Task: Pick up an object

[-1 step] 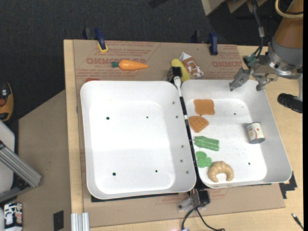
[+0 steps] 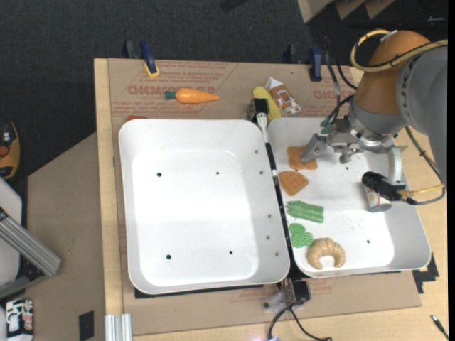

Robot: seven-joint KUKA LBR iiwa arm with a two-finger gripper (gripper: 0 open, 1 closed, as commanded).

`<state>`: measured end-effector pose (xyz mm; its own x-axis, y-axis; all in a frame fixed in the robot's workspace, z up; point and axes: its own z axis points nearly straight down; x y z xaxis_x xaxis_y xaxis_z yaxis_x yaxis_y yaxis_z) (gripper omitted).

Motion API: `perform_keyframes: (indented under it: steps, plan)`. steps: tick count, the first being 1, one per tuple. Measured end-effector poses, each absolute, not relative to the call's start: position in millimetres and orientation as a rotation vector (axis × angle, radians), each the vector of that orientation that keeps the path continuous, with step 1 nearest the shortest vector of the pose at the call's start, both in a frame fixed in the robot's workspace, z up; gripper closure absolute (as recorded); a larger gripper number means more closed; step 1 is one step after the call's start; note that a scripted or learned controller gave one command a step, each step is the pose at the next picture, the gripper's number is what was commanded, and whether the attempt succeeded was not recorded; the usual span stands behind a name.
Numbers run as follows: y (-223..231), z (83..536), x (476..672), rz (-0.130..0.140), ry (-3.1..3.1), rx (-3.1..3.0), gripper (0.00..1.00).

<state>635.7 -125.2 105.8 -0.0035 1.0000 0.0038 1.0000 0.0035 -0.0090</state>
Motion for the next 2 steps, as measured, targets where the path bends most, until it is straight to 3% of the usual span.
perform_keyframes:
  steps: [1,2]
  plan:
    - [-104,84,667.9,-0.004,-2.227,-2.219,0.00]
    - [-164,85,652.3,0.002,-2.218,-2.226,0.00]
